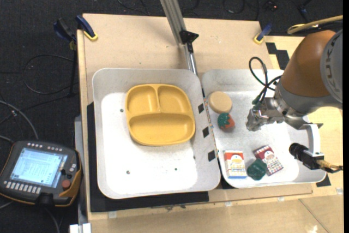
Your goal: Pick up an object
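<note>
Pincer (255,120) amid right bin (240,80), beside ball (226,121)

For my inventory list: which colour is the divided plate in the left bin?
Yellow; the divided plate shows clearly in the camera view.

The scene is evenly and brightly lit from above, with soft light and no hard-edged shadows. The two white bins (147,183) are the brightest parts, close to washed out, with little surface detail left. The yellow plate (161,114) throws only a thin, faint shadow along its lower edge. The dark floor (38,63) around the tabletop (136,43) falls off into near black, and cables there are barely readable. A mild sheen sits on the arm's orange band (308,65). The handheld screen (35,166) glows pale and overexposed. Focus is fair overall, but the picture is grainy and small labels on the packets (235,163) are too soft to read.
</note>
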Robot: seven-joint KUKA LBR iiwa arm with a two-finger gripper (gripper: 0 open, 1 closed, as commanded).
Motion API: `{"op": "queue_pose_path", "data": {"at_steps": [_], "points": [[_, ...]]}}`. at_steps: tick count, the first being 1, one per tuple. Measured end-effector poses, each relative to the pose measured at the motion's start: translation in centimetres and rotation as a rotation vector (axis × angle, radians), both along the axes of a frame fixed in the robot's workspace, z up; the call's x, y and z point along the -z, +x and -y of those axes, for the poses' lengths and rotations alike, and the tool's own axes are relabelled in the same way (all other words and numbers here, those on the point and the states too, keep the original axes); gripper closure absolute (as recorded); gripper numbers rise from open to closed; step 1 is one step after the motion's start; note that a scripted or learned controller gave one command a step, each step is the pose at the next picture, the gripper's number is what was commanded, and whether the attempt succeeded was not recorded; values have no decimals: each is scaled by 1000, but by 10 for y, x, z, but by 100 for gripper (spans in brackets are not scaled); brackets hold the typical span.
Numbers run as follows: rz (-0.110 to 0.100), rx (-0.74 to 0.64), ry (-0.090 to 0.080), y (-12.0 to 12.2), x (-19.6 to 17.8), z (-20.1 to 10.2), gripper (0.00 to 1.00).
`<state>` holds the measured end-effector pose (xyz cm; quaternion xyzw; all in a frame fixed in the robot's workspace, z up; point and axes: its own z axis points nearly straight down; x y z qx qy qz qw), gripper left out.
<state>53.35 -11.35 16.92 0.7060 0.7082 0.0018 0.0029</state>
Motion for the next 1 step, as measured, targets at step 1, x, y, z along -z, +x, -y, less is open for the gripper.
{"op": "queue_pose_path", "data": {"at_steps": [1], "points": [[1,-1,0,2,-62,-6,100]]}}
